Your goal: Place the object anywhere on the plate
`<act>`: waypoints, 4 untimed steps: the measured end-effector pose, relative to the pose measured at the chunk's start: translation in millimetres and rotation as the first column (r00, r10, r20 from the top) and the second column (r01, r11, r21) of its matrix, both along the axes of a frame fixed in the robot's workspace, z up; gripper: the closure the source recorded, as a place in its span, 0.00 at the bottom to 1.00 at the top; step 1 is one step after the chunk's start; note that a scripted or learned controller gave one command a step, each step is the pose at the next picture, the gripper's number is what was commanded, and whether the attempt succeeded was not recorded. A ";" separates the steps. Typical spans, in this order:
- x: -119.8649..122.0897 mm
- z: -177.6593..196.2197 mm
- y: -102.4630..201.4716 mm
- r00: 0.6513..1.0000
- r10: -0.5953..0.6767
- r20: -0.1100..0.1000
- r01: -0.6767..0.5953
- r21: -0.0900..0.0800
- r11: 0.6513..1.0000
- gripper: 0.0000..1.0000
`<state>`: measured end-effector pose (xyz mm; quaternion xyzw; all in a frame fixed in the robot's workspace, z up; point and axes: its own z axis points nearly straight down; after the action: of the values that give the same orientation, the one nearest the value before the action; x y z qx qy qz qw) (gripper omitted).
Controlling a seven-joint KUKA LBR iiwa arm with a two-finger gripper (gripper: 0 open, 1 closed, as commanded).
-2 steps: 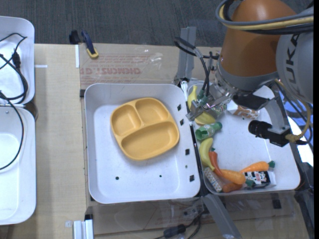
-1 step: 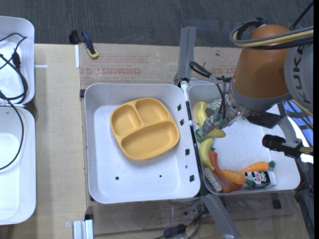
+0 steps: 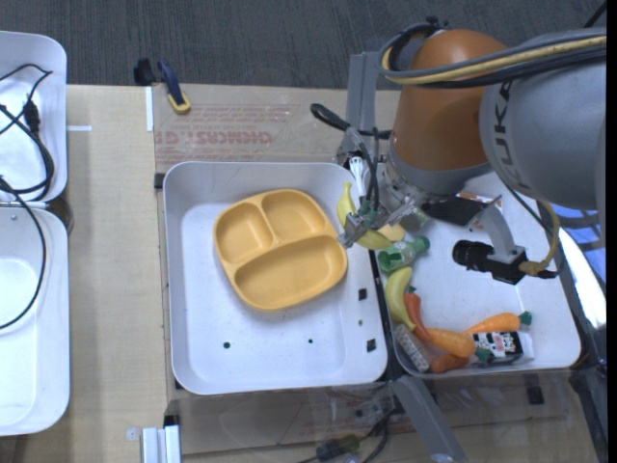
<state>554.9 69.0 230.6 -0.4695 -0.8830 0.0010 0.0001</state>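
Fingers (image 3: 359, 222) of the gripper (image 3: 364, 218) reach down at the wall between the two bins, beside a yellow plastic banana (image 3: 345, 204); we cannot tell whether they are spread or pressed together, nor whether they grip it. We note the banana lying just beside the right rim of the yellow three-compartment plastic plate (image 3: 280, 249), which rests in the left white bin (image 3: 193, 336). We record in the right white bin (image 3: 559, 345) a second banana (image 3: 398, 285), orange toy carrots (image 3: 496, 324) and a green item (image 3: 405, 251).
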 end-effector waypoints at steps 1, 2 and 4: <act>-22.6 52.4 38.1 1.000 0.010 0.000 -0.010 0.000 1.000 1.00; 28.7 154.8 67.1 0.990 0.144 0.002 -0.144 0.000 0.990 1.00; 16.2 9.3 -34.0 0.964 0.266 -0.001 -0.266 0.000 0.964 1.00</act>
<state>571.0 34.9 239.8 -0.3465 -0.9380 0.0011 0.0003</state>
